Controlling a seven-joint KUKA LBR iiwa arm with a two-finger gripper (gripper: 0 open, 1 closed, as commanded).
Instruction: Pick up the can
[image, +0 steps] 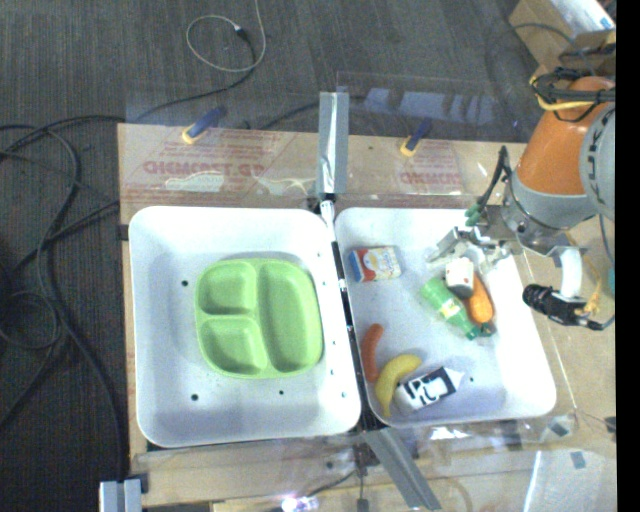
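Two shallow white bins (150, 330) are sitting side by side on the bench, the left one holding a green divided plate (260, 317) near its middle. The grey arm (565, 165) is reaching in from the right, its upper part cut off by the frame edge. Its gripper (470, 240) is hanging over the far right part of the right bin. Its metal parts are blurring together there, so I cannot tell whether it is spread or closed, and nothing is showing clearly in its grasp. The can (438, 297) is hard to make out; it seems to be the green cylinder lying just near of the gripper. A small white object (460, 272) and an orange carrot-like piece (482, 300) are crowding it. A little orange and white box (373, 263) is lying at the far left. A red sausage-like piece (371, 345), a banana (393, 372) and a black and white carton (430, 386) are bunching at the near edge.
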